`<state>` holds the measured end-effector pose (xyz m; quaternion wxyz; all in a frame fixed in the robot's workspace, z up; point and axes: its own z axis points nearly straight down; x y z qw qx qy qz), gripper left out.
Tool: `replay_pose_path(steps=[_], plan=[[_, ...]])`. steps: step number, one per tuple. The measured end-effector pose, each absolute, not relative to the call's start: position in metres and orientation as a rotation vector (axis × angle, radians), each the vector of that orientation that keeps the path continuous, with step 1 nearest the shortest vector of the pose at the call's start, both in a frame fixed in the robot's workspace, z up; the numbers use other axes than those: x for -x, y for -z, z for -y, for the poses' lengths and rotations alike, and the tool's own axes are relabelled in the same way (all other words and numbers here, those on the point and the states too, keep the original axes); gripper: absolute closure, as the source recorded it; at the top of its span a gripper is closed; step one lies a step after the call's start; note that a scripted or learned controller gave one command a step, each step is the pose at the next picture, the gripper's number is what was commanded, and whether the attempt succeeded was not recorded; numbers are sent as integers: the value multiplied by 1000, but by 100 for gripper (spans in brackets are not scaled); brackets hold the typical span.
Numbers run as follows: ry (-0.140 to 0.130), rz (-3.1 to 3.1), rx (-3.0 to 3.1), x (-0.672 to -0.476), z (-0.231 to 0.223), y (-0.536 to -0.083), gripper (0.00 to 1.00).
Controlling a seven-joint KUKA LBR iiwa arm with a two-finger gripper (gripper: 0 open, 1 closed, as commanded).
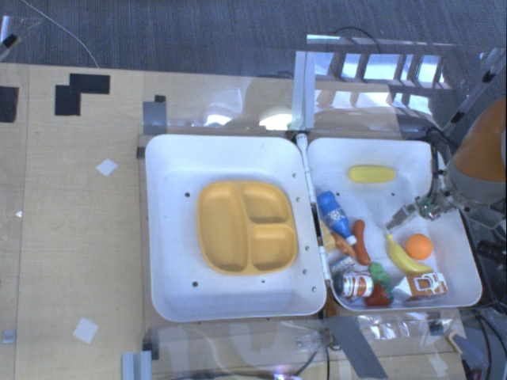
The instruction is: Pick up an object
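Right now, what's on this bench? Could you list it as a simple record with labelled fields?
left bin: holds a yellow divided plate
right bin: holds a mix of small items
near the far wall: yellow oblong piece
along the left wall: blue bottle
middle right: orange ball touching a banana
near edge: can and small carton
arm: reaches in from the right
hand: low over the right bin, above the orange ball, nothing seen between its fingers

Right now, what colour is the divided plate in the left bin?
Yellow. The divided plate shows best in the camera view, lying in the left bin.
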<state>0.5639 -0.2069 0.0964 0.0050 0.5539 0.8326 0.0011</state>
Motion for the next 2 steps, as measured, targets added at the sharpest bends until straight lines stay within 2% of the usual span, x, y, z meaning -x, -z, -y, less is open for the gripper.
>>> replay_pose_path(steps=[1, 2], plan=[[-5, -2416, -2002, -544, 142, -102, 0], [-5, -2222, -2211, -593, 204, -118, 0]])
